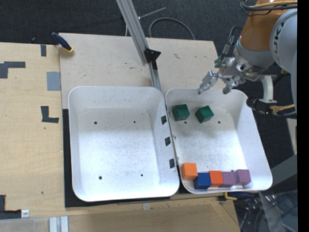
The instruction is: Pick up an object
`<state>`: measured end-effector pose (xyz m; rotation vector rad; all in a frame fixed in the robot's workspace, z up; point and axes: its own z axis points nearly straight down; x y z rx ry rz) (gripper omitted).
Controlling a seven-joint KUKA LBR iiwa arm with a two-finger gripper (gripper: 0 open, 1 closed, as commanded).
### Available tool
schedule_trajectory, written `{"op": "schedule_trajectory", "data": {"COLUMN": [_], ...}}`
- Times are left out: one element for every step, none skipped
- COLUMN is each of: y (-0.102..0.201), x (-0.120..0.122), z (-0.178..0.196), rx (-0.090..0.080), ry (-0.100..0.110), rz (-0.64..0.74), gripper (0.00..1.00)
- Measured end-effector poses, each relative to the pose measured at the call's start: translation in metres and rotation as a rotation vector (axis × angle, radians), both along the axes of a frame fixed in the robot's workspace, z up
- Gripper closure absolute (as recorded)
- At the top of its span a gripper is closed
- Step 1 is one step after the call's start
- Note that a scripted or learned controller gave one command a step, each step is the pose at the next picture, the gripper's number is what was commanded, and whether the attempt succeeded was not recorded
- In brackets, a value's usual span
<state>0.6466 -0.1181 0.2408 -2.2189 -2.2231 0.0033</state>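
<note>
- A yellow-and-blue clamp (63, 42) lies on the table (101, 57) at about 11 o'clock from the left bin.
- The left bin (77, 144) is a shallow white tray with a speckled floor, sitting on the table's near half.
- A grey metal post (133, 23) slants down from 12 o'clock and ends at a black bracket (152, 56) just above the seam between the two bins.
- The right bin (256, 144) touches the left bin along their shared rim.
- Two dark green cubes (180, 112) (204, 113) sit near each other, not touching, at the right bin's 12 o'clock end.
- An orange cube (189, 169) sits at the right bin's 7 o'clock corner; touching it is a row of a blue cube (202, 180), a second orange cube (216, 178) and two purple cubes (228, 178) (243, 176) along the 6 o'clock wall.
- The gripper (212, 83) hovers over the right bin's far rim, at roughly 1 o'clock from the green cubes; its fingers are spread apart with nothing between them.
- The arm (270, 23), grey with an orange band, reaches in from 2 o'clock.
</note>
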Motion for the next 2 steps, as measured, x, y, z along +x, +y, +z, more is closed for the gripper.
{"op": "schedule_trajectory", "data": {"y": [-0.081,-0.086], "x": [-0.032,-0.091], "z": [-0.067,-0.121], "rx": [-0.001,0.003], "ry": [0.008,0.009], "rz": [-0.009,-0.004], "gripper": [0.00,0.00]}}
